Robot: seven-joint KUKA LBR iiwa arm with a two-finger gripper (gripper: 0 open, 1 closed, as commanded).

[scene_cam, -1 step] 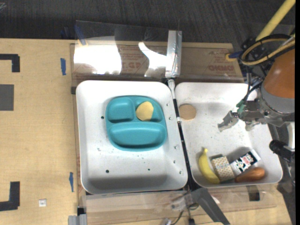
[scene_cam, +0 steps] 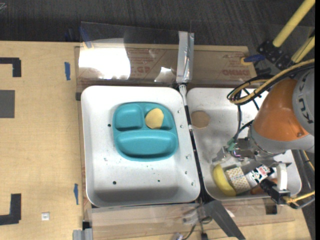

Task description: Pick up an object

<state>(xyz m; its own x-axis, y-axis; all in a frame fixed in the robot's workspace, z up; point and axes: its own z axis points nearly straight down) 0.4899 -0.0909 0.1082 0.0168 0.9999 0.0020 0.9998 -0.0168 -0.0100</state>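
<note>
Arm is hanging over the right bin (scene_cam: 210, 101). Gripper (scene_cam: 239, 155) is sitting just above and far-right of the yellow banana-like object (scene_cam: 223, 179), at the bin's near edge beside a patterned can (scene_cam: 239, 178). Long axis is running near-far. Can't tell finger opening or any grasp.

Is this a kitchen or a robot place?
Most likely a robot test bench in a lab, not a kitchen. A grey and orange robot arm reaches into two white bins on a taped-up wooden bench, and the teal plate looks like a toy.
</note>
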